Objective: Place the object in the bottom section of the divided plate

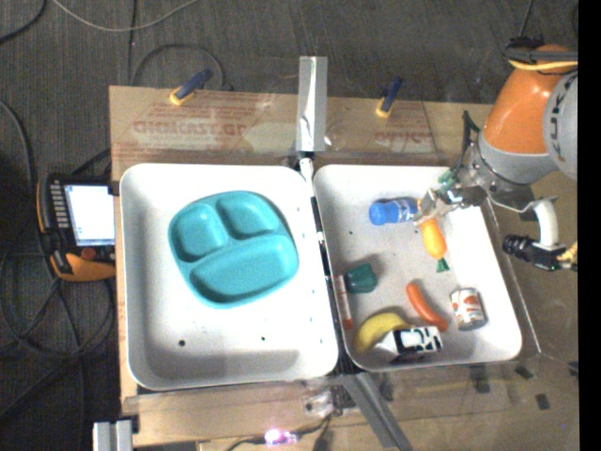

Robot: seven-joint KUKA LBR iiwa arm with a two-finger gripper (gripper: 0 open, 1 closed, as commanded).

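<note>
From the camera above the bench, I take the orange carrot (433,240) as my mark. It lies on the floor of the right bin (502,332), leafy end pointing toward the near edge. My gripper (439,200) hangs just above the carrot's far end, so close in this view that I cannot tell whether we touch. I also cannot tell whether the gripper is apart or together, and nothing shows clamped in it.

A blue bottle (392,211) lies on its side just left of the carrot's far end. Below and left of the carrot sits a teal block (360,277). Straight below it lies a red-orange sausage (422,302), with a small can (467,308) to that one's right. Further below the carrot, a banana (374,327) touches a black and white box (417,341).

Well to the carrot's left, in the left bin (150,346), rests the teal divided plate (235,247). Its large bottom section (246,272) faces the near edge, well apart from the carrot.
</note>
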